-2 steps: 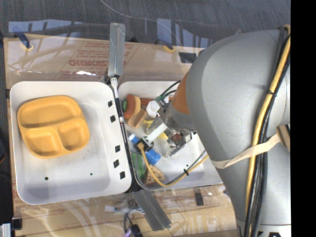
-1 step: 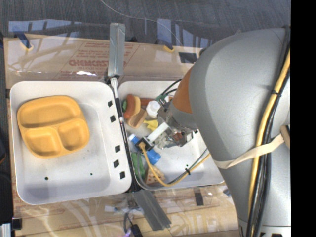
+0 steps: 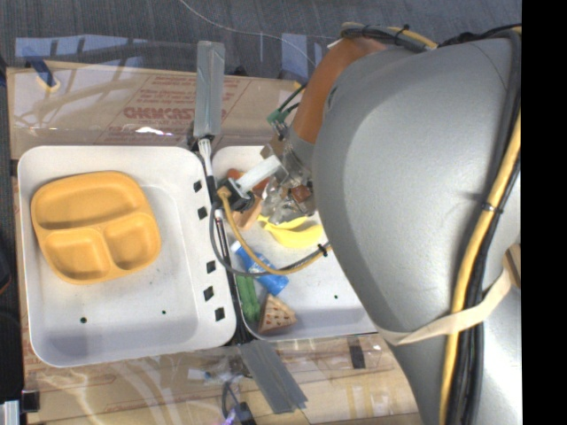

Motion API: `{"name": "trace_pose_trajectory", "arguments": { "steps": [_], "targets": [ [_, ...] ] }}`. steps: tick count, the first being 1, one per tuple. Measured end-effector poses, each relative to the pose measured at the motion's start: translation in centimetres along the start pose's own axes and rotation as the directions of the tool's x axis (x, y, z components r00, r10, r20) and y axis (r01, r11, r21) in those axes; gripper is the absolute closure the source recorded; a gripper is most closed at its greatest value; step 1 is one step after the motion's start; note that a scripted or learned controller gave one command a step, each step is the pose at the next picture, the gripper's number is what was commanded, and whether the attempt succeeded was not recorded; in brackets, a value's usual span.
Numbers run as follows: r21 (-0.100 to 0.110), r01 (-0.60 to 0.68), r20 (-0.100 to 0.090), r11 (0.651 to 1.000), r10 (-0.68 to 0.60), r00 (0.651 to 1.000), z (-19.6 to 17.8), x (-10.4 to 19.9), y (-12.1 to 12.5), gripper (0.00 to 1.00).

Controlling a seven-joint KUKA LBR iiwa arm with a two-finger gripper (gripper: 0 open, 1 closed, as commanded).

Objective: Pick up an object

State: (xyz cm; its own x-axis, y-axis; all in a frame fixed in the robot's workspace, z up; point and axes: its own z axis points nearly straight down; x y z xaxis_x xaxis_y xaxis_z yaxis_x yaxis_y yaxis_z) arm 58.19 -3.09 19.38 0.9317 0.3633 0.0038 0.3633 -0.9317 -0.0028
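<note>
Inspection of the counter: two white bins side by side. The left bin (image 3: 53, 326) carries a yellow tray (image 3: 93, 224) with three compartments, lying flat toward its upper end. The right bin (image 3: 341, 312) holds the loose items: a yellow piece (image 3: 292, 233), a blue tube (image 3: 257, 268), a green stick (image 3: 251, 301), a brown wedge (image 3: 276, 315) at the near edge, and an orange piece (image 3: 241, 204) by the dividing wall.

The pincer (image 3: 285, 197) sits low in the right bin, just above the yellow piece and close to the orange one. The arm's bulk crowds it; whether it is parted or closed cannot be told, and nothing is seen gripped.

Handling judgement: the yellow piece looks like a light, smooth toy, probably stiff plastic and liable to slip; best taken across its narrow width near the middle. The tray is too broad for anything but a rim pinch.

Writing: red print on the cardboard (image 3: 133, 104) behind the bins appears to read "CHEMCAST"; smaller lines are illegible.
</note>
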Motion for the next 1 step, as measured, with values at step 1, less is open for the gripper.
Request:
{"name": "trace_pose_trajectory", "arguments": {
  "steps": [1],
  "targets": [
    [0.002,-0.168,0.015,0.986,0.168,0.986,8.04,-5.74,5.06,1.00]
  ]
}}
